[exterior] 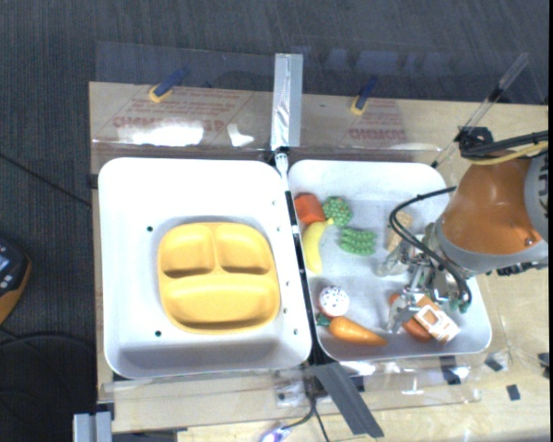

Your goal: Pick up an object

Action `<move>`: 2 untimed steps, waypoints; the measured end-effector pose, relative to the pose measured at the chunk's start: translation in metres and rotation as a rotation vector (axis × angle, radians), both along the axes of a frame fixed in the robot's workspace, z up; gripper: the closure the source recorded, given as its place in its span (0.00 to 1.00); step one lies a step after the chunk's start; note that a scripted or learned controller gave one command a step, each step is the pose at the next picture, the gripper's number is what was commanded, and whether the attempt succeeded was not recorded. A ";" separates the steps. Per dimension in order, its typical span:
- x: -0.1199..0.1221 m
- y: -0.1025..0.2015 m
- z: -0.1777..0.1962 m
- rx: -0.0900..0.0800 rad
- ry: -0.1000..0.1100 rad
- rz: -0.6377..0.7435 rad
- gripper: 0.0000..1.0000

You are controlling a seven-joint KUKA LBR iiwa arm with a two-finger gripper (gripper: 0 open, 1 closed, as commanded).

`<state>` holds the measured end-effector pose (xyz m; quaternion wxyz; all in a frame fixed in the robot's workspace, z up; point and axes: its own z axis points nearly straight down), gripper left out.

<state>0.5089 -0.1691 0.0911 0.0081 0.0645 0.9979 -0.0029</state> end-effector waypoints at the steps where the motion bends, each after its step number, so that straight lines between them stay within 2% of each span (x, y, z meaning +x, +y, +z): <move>1: 0.067 0.054 0.000 0.006 -0.001 -0.108 0.00; 2: 0.007 0.033 0.000 0.004 -0.001 -0.108 0.00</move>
